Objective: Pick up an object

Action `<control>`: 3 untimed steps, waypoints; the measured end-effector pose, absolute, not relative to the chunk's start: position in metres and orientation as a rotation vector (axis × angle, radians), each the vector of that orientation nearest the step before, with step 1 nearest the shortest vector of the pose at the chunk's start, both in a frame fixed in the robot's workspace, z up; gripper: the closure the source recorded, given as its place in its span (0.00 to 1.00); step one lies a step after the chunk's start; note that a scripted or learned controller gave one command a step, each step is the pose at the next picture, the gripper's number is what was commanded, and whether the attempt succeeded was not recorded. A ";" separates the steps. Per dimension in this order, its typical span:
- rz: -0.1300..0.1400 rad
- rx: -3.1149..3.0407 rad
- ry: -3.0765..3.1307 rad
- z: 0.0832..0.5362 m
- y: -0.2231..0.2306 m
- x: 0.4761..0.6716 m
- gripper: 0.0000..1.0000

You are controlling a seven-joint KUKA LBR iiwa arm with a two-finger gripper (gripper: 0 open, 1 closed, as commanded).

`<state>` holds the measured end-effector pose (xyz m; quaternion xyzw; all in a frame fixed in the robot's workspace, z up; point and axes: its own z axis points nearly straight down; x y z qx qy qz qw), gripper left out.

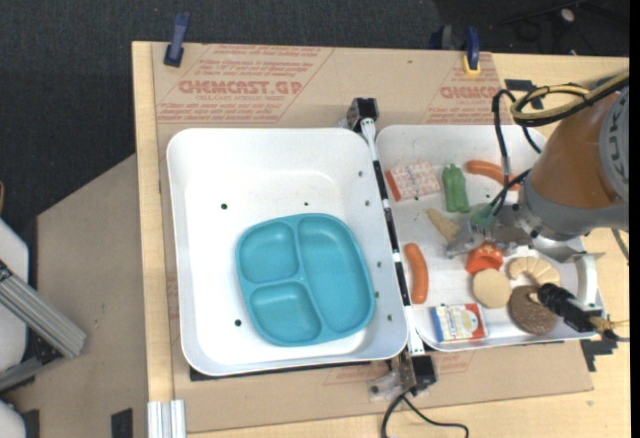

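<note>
At the near edge of the right bin (420,331) a small carton (460,322) is seen lying flat, with a brown round cookie (528,310) and a pale biscuit (490,288) just beside it. A sausage (417,272) lies along the wall between the two bins. A little further in, a red tomato-like piece (487,257) is crowded against the biscuits, and the gripper (478,229) is lowered into this cluster from the right; whether it is open or closed cannot be told, and nothing is shown to be held. Beyond it a green pepper (456,188), a flat packet (414,180) and a second sausage (486,169) are spread near the far wall. The left bin (200,226) bears a blue divided plate (303,278).

The main risk is judged to be the crowding: a neighbour may be pinched or pushed aside. Rounded pieces may be squeezed out sideways, and flat ones may be missed altogether.
</note>
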<state>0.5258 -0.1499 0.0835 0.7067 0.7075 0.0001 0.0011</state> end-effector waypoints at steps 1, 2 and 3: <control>-0.001 2.222 2.226 0.083 -0.129 0.524 0.00; -0.003 2.225 2.223 0.083 -0.142 0.513 0.00; -0.003 2.223 2.222 0.092 -0.142 0.513 1.00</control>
